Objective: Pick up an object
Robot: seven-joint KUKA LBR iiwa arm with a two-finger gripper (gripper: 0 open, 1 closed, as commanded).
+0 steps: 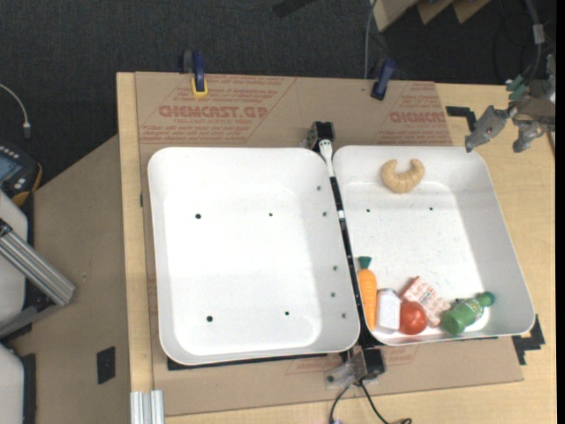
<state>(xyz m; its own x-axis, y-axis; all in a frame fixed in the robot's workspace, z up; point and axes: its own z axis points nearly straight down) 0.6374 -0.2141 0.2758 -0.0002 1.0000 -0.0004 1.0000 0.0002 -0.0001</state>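
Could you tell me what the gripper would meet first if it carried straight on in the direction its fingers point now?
Probably the cardboard sheet just outside the right bin; the gripper points down-left, though depth is unclear.

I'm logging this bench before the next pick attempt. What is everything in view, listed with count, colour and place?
left bin: one, white, left half of bench
right bin: one, white, right half of bench
croissant: one, tan, far end of right bin, apart from the rest
carrot: one, orange with green top, near-left edge of right bin
small box: one, white, beside the carrot
tomato: one, red, near edge of right bin
packet: one, red and white, behind the tomato
bottle: one, green, near-right corner of right bin
clamps: two, blue, far edge of the board
gripper: one, grey, above the right bin's far-right corner
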